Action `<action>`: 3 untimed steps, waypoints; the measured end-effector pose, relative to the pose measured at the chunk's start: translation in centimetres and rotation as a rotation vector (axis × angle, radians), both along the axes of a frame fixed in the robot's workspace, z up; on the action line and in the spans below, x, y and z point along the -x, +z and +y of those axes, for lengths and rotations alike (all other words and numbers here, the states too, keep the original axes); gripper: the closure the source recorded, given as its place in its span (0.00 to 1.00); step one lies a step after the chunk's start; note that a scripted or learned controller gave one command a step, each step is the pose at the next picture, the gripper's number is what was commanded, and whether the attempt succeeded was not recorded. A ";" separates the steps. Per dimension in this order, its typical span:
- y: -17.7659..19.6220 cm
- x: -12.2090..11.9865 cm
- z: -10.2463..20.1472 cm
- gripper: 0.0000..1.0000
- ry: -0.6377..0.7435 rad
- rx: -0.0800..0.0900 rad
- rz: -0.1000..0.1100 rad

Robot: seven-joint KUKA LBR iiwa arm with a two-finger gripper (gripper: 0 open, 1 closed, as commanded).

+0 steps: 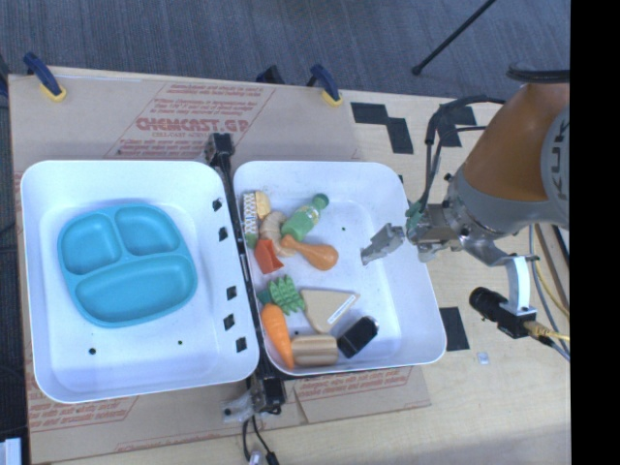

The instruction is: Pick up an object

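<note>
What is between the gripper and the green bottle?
Just bare white floor of the right bin, in the camera view, between the gripper and the green bottle.

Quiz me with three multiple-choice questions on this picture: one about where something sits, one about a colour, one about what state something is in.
1. Where does the divided plate lie?
A. in the left bin
B. in the right bin
C. on the cardboard

2. What colour is the bottle?
A. red
B. green
C. black

3. How is the gripper placed?
A. pressed on the carrot
B. inside the left bin
C. over the right bin's right side, holding nothing

Answers:
1 A: the blue plate lies in the left bin.
2 B: its body is green.
3 C: no toy sits between its fingers, and the carrot lies well apart.
</note>
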State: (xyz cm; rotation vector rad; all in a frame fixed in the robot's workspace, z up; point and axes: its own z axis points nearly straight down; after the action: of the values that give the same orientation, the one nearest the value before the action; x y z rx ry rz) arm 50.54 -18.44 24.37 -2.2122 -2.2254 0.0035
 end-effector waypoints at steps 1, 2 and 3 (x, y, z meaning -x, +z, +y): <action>-13.6 -6.3 3.2 0.00 0.246 -0.001 0.000; -14.9 -8.0 7.2 0.00 0.587 0.007 -0.003; -14.9 -11.3 7.9 0.00 0.780 0.003 0.010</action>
State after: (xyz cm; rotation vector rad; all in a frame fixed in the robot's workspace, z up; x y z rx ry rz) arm 61.88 -10.56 9.46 -1.1988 -2.8956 0.0193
